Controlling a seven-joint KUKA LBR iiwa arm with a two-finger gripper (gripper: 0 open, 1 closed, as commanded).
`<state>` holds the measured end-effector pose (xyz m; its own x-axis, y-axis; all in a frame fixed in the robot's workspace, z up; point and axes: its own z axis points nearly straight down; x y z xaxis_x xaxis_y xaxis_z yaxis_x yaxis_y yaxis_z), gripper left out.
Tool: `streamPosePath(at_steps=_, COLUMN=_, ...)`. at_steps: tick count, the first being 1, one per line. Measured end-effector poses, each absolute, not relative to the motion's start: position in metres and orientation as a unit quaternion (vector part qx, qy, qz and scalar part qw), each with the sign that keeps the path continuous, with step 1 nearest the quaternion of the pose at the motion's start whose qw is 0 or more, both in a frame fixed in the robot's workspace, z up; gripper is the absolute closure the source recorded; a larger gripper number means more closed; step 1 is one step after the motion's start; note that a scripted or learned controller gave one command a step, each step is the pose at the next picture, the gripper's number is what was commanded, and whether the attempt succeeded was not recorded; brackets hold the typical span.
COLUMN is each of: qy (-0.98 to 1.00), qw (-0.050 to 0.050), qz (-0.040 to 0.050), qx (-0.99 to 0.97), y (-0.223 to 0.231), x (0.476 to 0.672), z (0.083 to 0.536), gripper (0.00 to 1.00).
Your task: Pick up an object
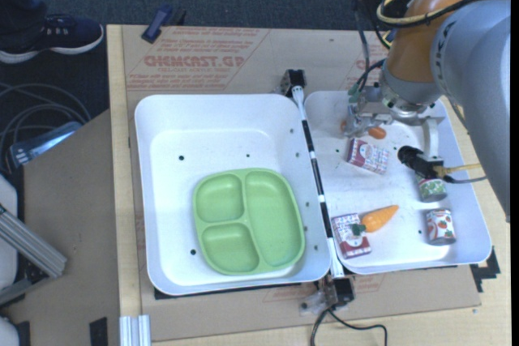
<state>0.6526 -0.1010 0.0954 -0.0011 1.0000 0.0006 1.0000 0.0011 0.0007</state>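
Note:
My gripper (362,124) hangs low over the far left part of the right bin (470,251). A small orange-red thing (377,132) shows just beside it, partly hidden by the wrist. Right in front of the gripper lies a red and white carton (366,155). Closer to the front of the bin are a second red and white carton (350,235) and an orange carrot (379,216). A green can (432,189) and a red can (439,226) lie at the right side.
The left bin (162,134) holds a green divided plate (247,219). A black divider rail (312,166) runs between the two bins. The arm's grey body fills the upper right above the right bin.

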Motion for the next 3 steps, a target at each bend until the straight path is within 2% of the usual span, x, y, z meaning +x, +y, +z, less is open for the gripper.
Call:
streamPosePath(at_steps=1, qy=0.708, qw=0.0, qz=0.0002, qx=0.707, y=-0.101, x=0.652, z=0.095, gripper=0.0)
streamPosePath(at_steps=2, qy=0.707, qw=-0.001, qz=-0.0004, qx=0.707, y=-0.095, x=0.626, z=0.084, gripper=0.0)
streamPosePath(at_steps=3, qy=0.707, qw=0.0, qz=0.0003, qx=0.707, y=-0.095, x=0.627, z=0.095, gripper=1.0)
